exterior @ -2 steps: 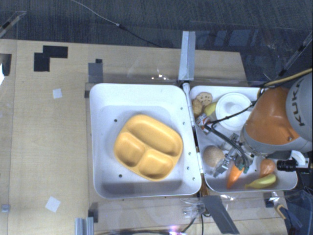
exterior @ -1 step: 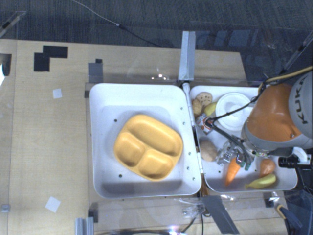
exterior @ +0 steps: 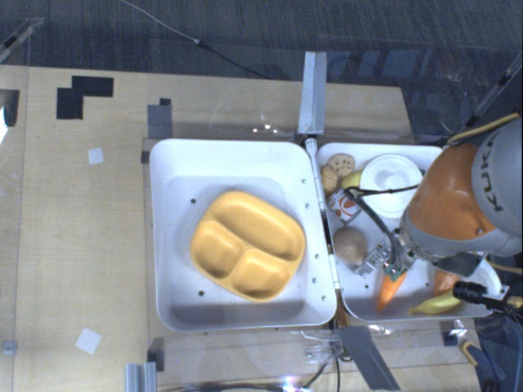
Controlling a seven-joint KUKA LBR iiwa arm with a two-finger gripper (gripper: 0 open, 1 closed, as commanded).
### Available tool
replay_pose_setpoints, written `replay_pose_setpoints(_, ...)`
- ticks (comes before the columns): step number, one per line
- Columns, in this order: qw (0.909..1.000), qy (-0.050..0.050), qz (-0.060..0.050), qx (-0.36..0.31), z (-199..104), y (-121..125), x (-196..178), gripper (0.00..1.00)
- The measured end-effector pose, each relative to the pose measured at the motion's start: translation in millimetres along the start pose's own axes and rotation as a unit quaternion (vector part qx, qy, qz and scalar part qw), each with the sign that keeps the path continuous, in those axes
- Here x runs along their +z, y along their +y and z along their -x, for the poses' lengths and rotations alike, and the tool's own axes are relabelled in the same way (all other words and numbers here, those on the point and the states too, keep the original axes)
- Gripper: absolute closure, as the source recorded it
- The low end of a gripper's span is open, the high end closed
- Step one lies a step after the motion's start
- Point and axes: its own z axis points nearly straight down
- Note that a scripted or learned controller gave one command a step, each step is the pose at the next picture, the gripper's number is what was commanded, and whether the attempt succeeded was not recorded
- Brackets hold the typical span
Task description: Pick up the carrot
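From the right the arm point(exterior: 458, 198) leans in over the right bin point(exterior: 413, 313), its orange band covering much of the bin's middle. The gripper point(exterior: 391, 261) points down-left at the bin floor, right at the carrot's point(exterior: 389, 288) top end. Whether it is apart or together cannot be told; the wrist blocks it. The carrot lies near the bin's front wall, beside a banana point(exterior: 435, 304) partly under the arm. A yellow tray point(exterior: 247, 243) sits in the left bin point(exterior: 176, 219).

Orange carrot point(exterior: 390, 290), right bin's front
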Motion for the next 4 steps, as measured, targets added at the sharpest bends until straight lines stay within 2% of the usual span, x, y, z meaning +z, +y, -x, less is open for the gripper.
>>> replay_pose_setpoints(1,1.0,-0.002,0.001,0.001,1.0,0.3,0.6,0.0)
replay_pose_setpoints(3,0.9978,0.002,0.0,0.066,3.5,-4.4,1.4,0.0)
replay_pose_setpoints(4,0.9802,0.0,0.001,-0.198,12.2,-10.7,1.1,0.0)
